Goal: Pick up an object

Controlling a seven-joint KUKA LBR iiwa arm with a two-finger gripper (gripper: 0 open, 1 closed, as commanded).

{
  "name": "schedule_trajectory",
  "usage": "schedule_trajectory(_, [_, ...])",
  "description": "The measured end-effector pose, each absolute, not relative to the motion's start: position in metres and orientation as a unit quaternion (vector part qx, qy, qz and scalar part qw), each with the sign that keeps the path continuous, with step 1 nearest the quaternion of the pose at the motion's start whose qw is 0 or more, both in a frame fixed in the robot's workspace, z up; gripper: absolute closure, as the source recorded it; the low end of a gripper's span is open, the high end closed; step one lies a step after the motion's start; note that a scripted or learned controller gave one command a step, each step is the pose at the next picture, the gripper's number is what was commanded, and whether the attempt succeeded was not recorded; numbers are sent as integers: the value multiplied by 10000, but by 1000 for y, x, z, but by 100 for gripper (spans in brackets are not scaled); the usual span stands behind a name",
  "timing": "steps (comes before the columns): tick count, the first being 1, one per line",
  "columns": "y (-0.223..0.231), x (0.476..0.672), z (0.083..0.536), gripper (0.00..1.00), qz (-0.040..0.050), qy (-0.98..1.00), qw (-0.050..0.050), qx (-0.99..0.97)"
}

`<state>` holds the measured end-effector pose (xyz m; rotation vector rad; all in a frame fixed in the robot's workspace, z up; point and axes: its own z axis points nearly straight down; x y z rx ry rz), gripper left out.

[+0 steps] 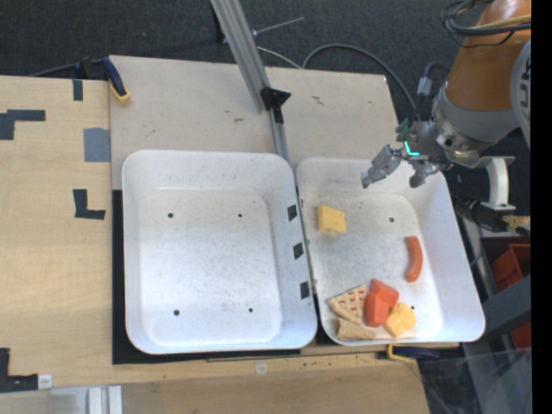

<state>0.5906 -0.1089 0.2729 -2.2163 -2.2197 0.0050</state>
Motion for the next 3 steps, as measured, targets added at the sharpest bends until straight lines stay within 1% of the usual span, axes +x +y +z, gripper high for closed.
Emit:
schedule_trajectory(1, [-109,591,275,0,5,-7080,8,-7062])
schedule_trajectory(2, [-100,590,227,0,21,-7075,19,-7067])
schedule_trajectory(3, [-99,595,164,0,30,-7076,29,-7066])
